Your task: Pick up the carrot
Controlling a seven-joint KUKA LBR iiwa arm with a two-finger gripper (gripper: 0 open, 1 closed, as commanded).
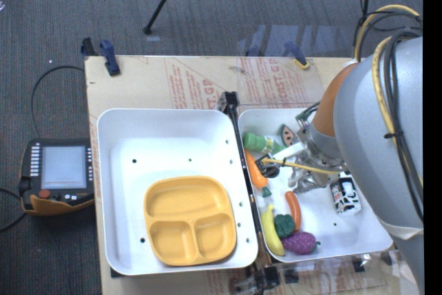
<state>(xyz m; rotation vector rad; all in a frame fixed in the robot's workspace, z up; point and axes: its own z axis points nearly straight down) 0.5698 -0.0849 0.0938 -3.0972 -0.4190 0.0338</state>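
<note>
Carrot [256, 174] lay against the right bin's [366, 235] left wall while my gripper [304, 173] hovered just right of it, finger state impossible to tell.

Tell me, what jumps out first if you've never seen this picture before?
The big grey arm fills the right side, leaning over the right bin. Under it lie bright toy foods: an orange carrot by the bin's left wall, and a banana, broccoli and purple grapes near the front. In the left bin sits a yellow tray with three sections.
</note>
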